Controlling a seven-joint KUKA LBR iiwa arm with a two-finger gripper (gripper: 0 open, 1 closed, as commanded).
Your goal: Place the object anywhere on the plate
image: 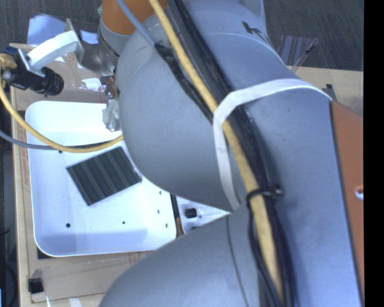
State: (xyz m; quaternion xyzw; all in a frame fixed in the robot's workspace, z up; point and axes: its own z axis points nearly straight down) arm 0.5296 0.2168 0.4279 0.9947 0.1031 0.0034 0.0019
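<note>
The grey arm [243,146] covers most of the camera view, reaching from the right over the bins. Its wrist, with the orange band [118,8], ends at the gripper [109,94] over the far edge of the left bin [57,235]. A small pale grey thing [111,116] shows just below the gripper, against the arm's edge; whether it is held I cannot make out. A dark ribbed rectangular plate [104,174] lies flat in the middle of the left bin, in front of the gripper and apart from it.
A yellow hose [25,130] and a black cable loop over the left bin's far-left corner. A black cylindrical fitting [32,80] and a white bracket [51,47] sit at the back left. The arm hides the right bin.
</note>
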